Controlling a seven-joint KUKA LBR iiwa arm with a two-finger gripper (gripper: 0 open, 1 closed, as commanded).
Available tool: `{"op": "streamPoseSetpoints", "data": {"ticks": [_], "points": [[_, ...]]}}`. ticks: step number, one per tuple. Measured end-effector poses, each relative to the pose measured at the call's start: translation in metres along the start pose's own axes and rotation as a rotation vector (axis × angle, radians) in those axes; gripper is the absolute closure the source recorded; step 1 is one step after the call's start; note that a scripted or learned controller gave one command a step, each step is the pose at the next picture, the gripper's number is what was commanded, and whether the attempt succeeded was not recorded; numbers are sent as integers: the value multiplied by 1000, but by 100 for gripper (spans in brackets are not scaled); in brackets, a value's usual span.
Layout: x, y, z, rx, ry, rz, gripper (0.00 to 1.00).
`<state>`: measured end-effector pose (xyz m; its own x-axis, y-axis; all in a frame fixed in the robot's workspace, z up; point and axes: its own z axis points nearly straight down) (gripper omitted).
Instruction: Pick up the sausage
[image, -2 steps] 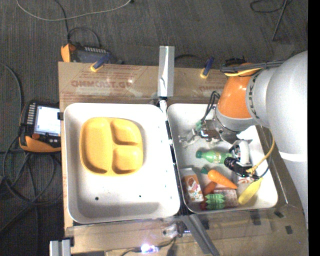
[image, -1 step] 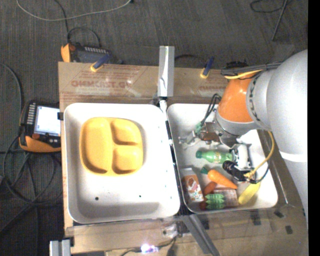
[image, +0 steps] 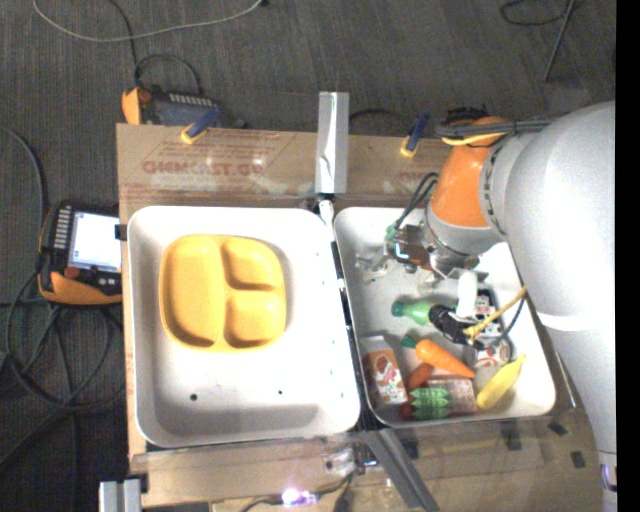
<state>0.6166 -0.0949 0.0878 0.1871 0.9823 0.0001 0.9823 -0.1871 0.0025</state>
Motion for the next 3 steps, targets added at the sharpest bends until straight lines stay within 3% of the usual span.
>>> {"op": "streamPoseSetpoints", "data": {"ticks": [1, 2, 3], "points": [[3, 14, 0, 0, -3, -40, 0], [6, 51, 2, 13, -3, 139, 0], [15, 43, 4, 52, -8, 540, 0]]}}
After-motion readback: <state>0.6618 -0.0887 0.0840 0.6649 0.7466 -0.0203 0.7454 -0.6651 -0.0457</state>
